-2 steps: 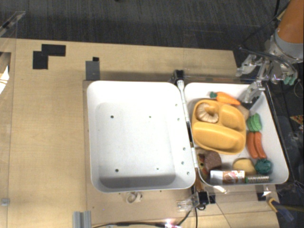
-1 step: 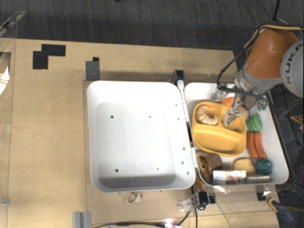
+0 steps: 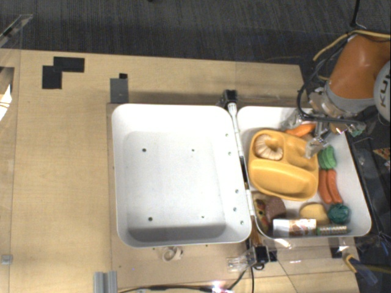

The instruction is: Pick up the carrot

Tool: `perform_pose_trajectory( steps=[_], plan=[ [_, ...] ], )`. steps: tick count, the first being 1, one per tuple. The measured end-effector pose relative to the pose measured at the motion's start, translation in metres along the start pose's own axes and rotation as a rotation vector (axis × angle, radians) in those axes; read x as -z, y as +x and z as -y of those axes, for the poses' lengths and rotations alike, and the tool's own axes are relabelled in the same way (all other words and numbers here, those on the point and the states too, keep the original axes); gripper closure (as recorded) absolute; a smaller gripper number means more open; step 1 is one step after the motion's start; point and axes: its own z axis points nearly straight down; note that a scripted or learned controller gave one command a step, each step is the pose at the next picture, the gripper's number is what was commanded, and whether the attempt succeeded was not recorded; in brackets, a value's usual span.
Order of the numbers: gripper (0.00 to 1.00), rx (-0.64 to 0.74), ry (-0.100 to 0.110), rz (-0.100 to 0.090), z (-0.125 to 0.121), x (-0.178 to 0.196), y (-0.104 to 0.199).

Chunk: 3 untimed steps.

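Scanning from the near edge: right bin [image 3: 360, 221] crowded along its front wall, with a white tube [image 3: 294, 226] lying flat, a pale potato-like lump [image 3: 313, 211] behind it and a dark green ball [image 3: 338, 213] at the corner. Further in, a big yellow bowl-shaped piece [image 3: 286, 173] with a round tan item [image 3: 267, 146] resting in its hollow. Beside that, a red-orange sausage shape [image 3: 330, 185] and a green piece [image 3: 327, 157] against the right wall. Left bin [image 3: 131, 163] alongside, plain white, sitting on the bench [image 3: 61, 194].

Farther back now: carrot [image 3: 300, 129], orange, lying at the rear of the right bin, just beside the yellow piece. Claw [image 3: 319, 138] low over that back corner, right next to the carrot. Cannot tell whether clenched or released, and no carrot seen between the tips. Judging the pick as not yet done: approach looks made, but grasp and lift both left to do.
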Motion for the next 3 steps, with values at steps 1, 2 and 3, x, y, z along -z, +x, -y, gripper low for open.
perform_pose_trajectory(
  steps=[1, 2, 3],
  plan=[
    [0.00, 0.201, -0.001, 0.003, 0.009, 0.000, 0.014],
    [0.00, 0.102, 0.001, 0.005, 0.015, 0.136, 0.008],
    [0.00, 0.352, 0.004, 0.006, 0.017, 0.021, 0.005]
  ],
)
